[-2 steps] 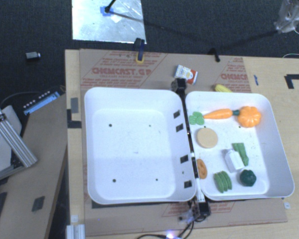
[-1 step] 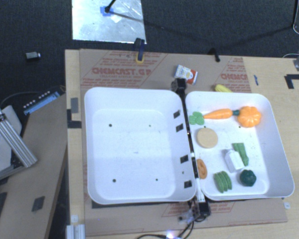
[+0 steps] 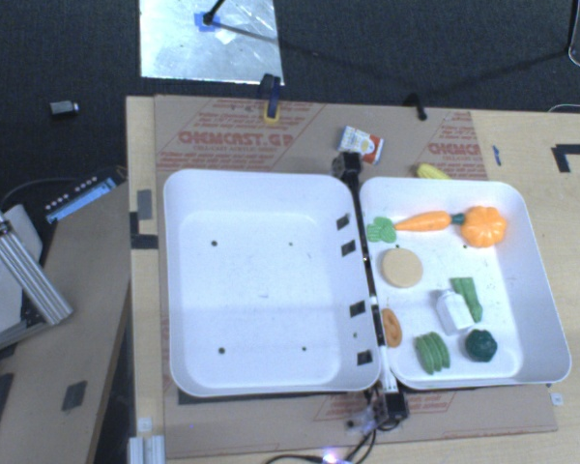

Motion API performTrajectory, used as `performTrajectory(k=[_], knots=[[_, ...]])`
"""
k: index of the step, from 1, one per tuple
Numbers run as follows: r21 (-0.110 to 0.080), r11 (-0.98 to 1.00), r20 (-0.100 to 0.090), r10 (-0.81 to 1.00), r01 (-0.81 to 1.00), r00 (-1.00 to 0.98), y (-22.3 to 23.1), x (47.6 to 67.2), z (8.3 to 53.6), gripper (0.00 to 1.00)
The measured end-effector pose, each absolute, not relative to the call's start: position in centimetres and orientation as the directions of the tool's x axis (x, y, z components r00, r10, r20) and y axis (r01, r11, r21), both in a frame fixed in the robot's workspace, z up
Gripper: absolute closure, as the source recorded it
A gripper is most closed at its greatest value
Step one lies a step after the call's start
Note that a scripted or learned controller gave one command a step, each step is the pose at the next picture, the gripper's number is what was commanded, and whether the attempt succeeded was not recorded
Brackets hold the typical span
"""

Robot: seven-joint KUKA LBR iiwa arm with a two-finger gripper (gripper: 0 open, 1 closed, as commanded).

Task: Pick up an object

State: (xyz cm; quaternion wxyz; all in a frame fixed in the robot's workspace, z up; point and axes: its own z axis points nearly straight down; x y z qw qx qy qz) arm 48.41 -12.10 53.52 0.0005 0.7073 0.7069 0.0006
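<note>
I'm reading red print on the cardboard sheet under the bins: "CHEMCAST GP", I think, seen upside down at its far edge, left and right. More red lettering along its near edge is too blurred to read.

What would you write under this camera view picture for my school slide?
Toy foods, including a carrot and an orange pumpkin, fill the right white bin beside the left bin.

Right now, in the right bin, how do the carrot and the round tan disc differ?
The carrot is orange with a green leafy end, while the tan disc is pale beige all over. The carrot is long and tapered, lying across the bin; the tan disc is round and flat. The carrot sits nearer the bin's far edge, the tan disc below it toward the middle. Both lie in the right bin.
</note>
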Motion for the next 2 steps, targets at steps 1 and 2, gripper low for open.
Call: performTrajectory(k=[1, 2], knots=[[0.003, -0.003, -0.004, 1.000, 1.000, 0.003, -18.8, 55.0, 52.8, 1.00], [0.002, 0.004, 0.000, 1.000, 1.000, -0.004, -16.9, 49.6, 53.6, 1.00]])
